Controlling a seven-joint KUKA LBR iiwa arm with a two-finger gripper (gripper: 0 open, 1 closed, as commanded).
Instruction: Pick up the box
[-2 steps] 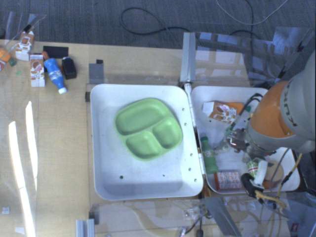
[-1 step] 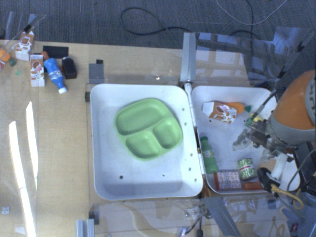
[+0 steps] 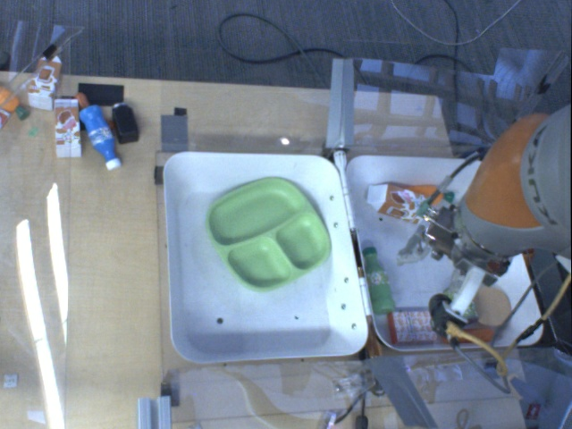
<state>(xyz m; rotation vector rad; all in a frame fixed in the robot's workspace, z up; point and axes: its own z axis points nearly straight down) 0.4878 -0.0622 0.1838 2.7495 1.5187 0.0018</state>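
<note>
An orange and white box (image 3: 404, 201) lies flat at the far end of the right bin (image 3: 393, 175). A second, reddish flat box (image 3: 411, 326) rests against that bin's near wall. My gripper (image 3: 416, 245) hangs over the middle of the right bin, between the two boxes, and nothing shows in it. It is just below the orange box and right of a green bottle (image 3: 377, 281). The grey arm with its orange band (image 3: 505, 186) covers the bin's right side.
The left bin (image 3: 183, 266) holds a green divided plate (image 3: 268, 231). A tan round object (image 3: 492, 306) lies by the right bin's near right corner, partly under the arm. Small cartons and a blue bottle (image 3: 98, 135) stand on the bench at far left.
</note>
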